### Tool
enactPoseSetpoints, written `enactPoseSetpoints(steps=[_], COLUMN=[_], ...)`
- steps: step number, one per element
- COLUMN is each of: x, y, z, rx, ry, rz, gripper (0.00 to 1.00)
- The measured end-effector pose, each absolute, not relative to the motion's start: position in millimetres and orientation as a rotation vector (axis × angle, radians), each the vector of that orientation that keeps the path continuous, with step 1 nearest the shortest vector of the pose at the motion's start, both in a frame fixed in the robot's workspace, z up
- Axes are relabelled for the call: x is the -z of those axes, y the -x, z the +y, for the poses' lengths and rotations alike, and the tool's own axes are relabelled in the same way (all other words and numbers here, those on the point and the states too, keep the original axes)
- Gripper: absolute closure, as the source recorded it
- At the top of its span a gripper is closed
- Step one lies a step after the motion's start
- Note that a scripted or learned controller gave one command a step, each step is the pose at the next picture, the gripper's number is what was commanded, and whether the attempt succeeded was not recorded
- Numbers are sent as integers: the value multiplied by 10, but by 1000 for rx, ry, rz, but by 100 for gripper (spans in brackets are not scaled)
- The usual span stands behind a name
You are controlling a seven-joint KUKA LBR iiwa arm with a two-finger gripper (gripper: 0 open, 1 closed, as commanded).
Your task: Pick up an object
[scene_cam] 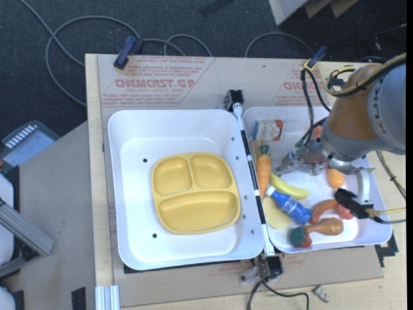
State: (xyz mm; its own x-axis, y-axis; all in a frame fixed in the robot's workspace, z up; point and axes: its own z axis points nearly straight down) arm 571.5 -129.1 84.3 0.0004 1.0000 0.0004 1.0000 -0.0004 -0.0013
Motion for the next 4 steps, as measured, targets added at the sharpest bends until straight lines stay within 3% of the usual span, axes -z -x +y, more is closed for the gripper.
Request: enactPoseSetpoints(steps=[1,2,3,4], x=[-850,-1721,-1288,-840], y=[-6449,-6673,-6370,-6261], z=[-1630,-2056,-2240,-1483], rx=[0,2,-2,0], ry=[2221,2224,2221,2219], rz=[-2223,-2225,-2221,-2221], gripper=[0,0,0,0])
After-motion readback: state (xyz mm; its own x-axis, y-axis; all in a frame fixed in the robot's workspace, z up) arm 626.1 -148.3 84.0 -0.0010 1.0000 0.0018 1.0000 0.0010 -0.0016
